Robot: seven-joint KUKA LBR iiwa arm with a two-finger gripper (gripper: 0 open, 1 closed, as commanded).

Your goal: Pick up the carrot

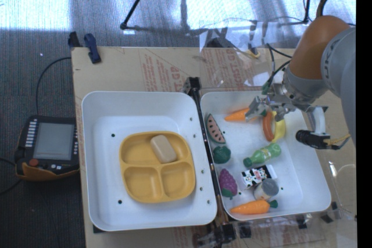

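A: Where is the carrot (236,115)?
B: In the right bin (302,183), at the hand (260,110); I cannot tell its state.
A: Best close across its thick end, then lift straight.

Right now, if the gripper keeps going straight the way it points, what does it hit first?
Probably the small orange carrot lying just beyond the gripper, near the right white bin's top-left; depth is unclear from this slanted view.

You get open floor mid right white bin (302,183); green plastic bottle (263,154) and orange-yellow sausage-banana pair (272,126) crowd its edges.
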